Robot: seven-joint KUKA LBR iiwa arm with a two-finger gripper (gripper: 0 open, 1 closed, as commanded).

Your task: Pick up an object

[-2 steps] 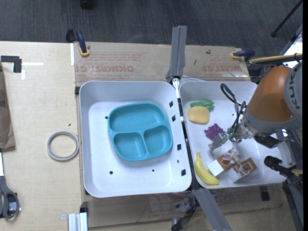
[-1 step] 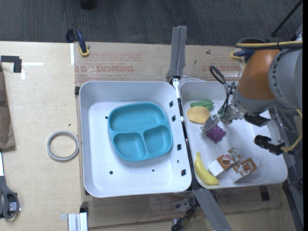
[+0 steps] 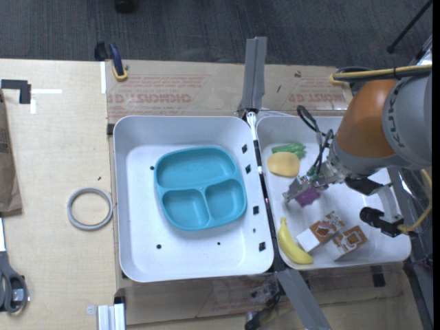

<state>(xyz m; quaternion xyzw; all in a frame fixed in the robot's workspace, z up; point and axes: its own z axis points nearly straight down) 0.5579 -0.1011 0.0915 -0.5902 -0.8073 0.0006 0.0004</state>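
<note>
Camera view: grey arm w/ orange band reaches into the right white bin [image 3: 385,253]; gripper [image 3: 300,190] sits low over a small purple object [image 3: 307,196], touching it. Can't tell how far the claw is open or if it grips. Purple item looks blocky, half hidden, mid-bin between a pale yellow rounded lump [image 3: 283,163] & a yellow banana [image 3: 293,244]. Left bin [image 3: 134,239] has a blue 3-section plastic tray [image 3: 200,188].

divided tray [image 3: 199,186] in left bin [image 3: 130,205], banana [image 3: 292,245] in right bin [image 3: 385,253]
</note>
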